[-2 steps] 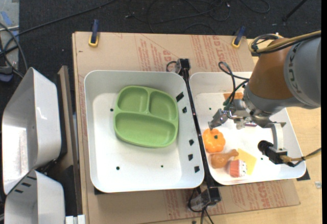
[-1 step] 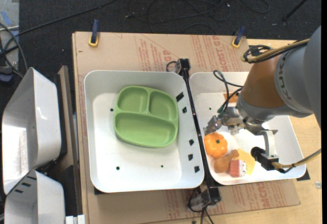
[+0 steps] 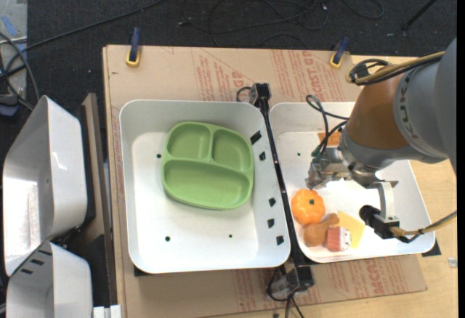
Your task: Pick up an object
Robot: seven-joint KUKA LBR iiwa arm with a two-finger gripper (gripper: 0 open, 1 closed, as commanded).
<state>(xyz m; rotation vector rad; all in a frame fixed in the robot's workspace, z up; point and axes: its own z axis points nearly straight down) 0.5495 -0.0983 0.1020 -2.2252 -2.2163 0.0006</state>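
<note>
Nearest the lower edge, right bin (image 3: 425, 197): a cluster of small objects at its front-left corner. Red-and-white block (image 3: 335, 239) touches a yellow wedge-shaped piece (image 3: 351, 229) on its right and a tan rounded item (image 3: 317, 232) on its left. Just behind these sits an orange toy pumpkin (image 3: 308, 207) with a green stem, upright, close to the divider between the bins.

Gripper (image 3: 324, 173) is low inside the right bin, just behind and slightly right of the pumpkin, apart from it. Finger state: cannot tell; the wrist and cabling hide the tips. Nothing visibly held. A small orange item (image 3: 333, 139) shows partly behind the gripper, mostly hidden by the arm (image 3: 407, 117), which enters from the right with its orange band over the bin.

Left bin (image 3: 138, 186): green divided plate (image 3: 208, 165), three compartments, lying flat toward the rear centre.

Both bins rest on a cardboard sheet (image 3: 196, 66), two yellow clamps (image 3: 133, 55) at its far edge.
</note>
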